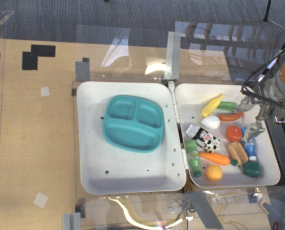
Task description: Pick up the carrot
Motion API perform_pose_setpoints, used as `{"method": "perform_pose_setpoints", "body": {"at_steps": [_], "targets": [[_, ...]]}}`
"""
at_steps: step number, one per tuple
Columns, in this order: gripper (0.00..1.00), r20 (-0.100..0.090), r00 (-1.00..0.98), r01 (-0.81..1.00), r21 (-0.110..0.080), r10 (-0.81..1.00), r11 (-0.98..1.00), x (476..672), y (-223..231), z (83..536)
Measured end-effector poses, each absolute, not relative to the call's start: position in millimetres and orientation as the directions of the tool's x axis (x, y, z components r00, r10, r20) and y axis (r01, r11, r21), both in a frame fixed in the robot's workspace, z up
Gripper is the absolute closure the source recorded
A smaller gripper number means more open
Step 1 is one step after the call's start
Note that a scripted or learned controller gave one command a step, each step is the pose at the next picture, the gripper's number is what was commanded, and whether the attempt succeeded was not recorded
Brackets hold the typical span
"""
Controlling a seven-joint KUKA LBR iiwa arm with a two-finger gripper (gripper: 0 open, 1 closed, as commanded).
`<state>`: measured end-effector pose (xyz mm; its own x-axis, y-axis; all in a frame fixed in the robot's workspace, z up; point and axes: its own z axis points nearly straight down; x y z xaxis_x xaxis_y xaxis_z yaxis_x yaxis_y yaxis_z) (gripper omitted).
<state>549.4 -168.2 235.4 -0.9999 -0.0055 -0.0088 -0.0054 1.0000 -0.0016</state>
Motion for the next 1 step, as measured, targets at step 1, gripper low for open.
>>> {"method": "perform_pose_setpoints", "body": {"at_steps": [1], "targets": [[0.00, -0.001, -0.986, -0.167, 0.001, -0.167, 0.986, 498.3, -192.4, 96.3]]}}
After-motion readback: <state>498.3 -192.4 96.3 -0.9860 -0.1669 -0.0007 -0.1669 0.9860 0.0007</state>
